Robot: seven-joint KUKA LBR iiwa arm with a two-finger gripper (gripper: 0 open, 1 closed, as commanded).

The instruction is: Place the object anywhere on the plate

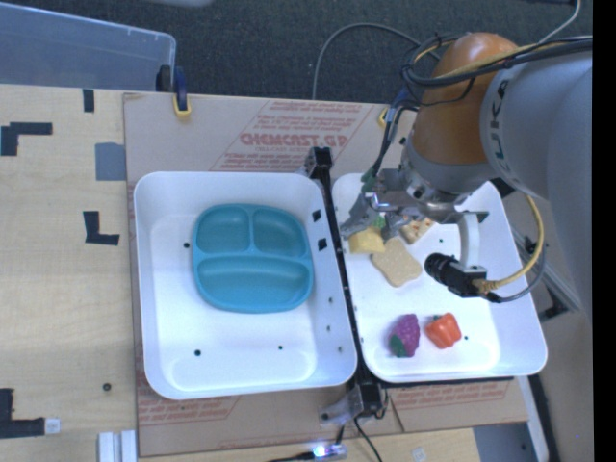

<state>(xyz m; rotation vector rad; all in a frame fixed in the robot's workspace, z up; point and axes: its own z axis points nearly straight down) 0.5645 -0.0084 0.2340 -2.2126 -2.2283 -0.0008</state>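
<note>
Gripper (371,216) low over food beside blue plate (253,258).

A wooden bench (58,287) bears brown board, seemingly cardboard (279,138), under two white bins (159,258).

Cardboard sheet (289,133) under the bins: red print, partly legible, "CHEMCAST GP"; smaller red lines beneath it unreadable.
</note>
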